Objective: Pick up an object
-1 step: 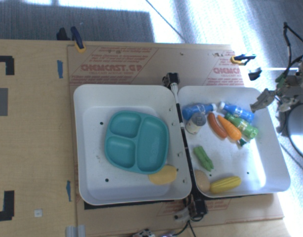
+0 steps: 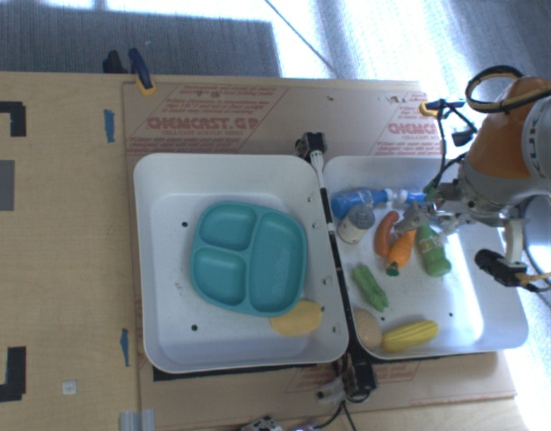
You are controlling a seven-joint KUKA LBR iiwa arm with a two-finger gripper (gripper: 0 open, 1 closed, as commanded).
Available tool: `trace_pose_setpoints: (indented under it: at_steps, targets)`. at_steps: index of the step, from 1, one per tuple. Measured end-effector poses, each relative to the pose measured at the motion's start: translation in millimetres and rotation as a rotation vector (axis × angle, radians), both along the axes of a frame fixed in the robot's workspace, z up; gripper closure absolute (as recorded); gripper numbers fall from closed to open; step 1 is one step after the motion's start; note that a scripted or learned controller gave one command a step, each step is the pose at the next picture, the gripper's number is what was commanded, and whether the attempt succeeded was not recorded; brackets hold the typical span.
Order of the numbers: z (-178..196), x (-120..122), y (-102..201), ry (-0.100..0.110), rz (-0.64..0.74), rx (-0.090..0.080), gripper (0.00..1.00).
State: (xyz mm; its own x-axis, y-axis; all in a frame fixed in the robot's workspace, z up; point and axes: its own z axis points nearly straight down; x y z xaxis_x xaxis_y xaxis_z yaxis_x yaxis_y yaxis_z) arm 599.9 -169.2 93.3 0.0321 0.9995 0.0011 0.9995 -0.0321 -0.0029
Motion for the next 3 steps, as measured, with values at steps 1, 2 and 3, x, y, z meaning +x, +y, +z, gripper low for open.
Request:
trace_pose_setpoints:
  at_steps: [1,2,3]
  targets:
    - [-8,-24,43,-0.003,0.244,0.001,0.00]
    - [3,-23,42,-0.009,0.244,-0.001,1.00]
    - [113,-36,70,-0.005,0.210,-0.001,1.00]
